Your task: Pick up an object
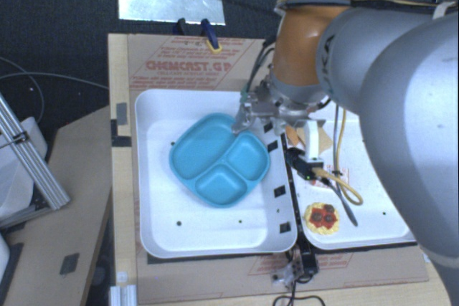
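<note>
I count two shallow white bins: one left bin, one right bin. I see one blue plate with three compartments and one small toy pizza. One thin dark item may be a separate thing, but I can't be sure.

My worktop is a flat brown board, paper-faced, with red lettering printed across its far strip. Two shallow white plastic bins sit directly on it, side by side. The near-square white bin on the view's left covers most of the board, and the second white bin lies just beside it on the right. Small black clips line the seam between them. A blue-and-yellow clamp grips the board's far edge.
</note>
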{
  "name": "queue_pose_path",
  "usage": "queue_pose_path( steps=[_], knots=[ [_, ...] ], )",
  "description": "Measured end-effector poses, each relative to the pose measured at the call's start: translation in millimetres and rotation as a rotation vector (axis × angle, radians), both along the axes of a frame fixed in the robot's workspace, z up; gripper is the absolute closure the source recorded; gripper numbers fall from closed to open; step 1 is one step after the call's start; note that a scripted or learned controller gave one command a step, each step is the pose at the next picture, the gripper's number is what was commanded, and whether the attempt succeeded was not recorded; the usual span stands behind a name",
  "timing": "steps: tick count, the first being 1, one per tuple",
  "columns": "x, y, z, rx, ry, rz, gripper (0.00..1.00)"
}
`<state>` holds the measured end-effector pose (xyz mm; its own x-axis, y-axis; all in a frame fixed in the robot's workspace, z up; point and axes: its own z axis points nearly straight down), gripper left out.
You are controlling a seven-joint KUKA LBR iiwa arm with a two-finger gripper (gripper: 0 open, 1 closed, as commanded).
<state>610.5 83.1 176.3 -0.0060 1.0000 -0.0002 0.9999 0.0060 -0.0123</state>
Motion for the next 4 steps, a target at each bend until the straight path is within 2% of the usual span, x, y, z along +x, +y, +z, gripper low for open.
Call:
queue_pose_path(
  steps=[1,2,3,4],
  knots=[
    [27,22,9,0.002,-0.016,0.0,0.0],
    [-8,-36,8,0.0,-0.011,-0.009,0.0],
    [-56,-32,199,0.004,-0.031,-0.001,0.0],
    [20,-62,55,-0.002,-0.005,-0.008,0.0]
  ],
)
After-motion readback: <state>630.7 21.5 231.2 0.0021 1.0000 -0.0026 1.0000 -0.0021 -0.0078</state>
